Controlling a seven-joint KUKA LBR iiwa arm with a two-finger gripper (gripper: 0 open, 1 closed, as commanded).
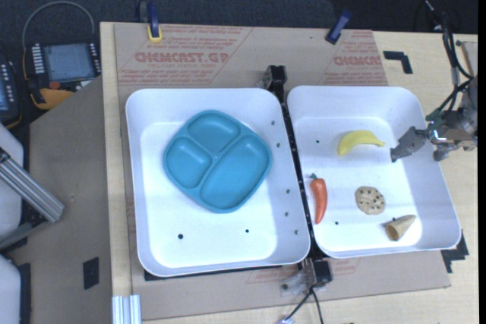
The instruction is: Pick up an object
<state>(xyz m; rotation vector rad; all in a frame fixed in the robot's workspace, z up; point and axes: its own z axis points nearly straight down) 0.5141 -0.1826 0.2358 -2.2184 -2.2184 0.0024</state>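
In the right bin (425,239) lie a yellow banana (360,141), a red chili pepper (319,197), a round speckled cookie (370,199) and a tan cone-shaped piece (400,226). My gripper (423,147) hovers at the bin's right wall, a short way right of the banana. Its fingers are spread apart and open, with nothing between them.
The left bin (152,239) holds a blue divided plate (218,160). A black clamp (275,77) sits where the two bins meet at the back, and cables hang at the far right. Cardboard covers the bench around the bins.
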